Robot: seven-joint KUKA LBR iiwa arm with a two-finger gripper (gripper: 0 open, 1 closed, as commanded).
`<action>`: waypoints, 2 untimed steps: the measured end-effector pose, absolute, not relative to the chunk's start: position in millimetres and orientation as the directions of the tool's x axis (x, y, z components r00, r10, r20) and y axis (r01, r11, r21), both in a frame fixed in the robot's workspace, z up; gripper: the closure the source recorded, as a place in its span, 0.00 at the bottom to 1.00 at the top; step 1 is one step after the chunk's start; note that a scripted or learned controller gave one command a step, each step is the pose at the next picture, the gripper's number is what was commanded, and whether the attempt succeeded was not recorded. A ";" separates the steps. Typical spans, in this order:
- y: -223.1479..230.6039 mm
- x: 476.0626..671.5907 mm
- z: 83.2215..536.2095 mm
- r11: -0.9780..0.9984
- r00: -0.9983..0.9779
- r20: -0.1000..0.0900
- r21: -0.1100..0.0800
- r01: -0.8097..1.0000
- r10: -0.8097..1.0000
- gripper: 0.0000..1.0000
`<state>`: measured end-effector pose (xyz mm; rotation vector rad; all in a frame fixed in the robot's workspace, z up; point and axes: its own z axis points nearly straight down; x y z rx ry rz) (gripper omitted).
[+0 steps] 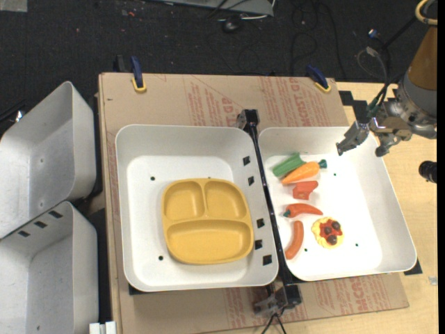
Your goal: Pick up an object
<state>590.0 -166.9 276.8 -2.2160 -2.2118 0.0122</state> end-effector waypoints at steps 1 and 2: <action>-166.5 592.1 284.1 0.001 -0.001 -0.001 0.000 1.000 1.000 0.00; -162.0 592.1 240.3 0.000 0.000 0.001 -0.005 1.000 1.000 0.00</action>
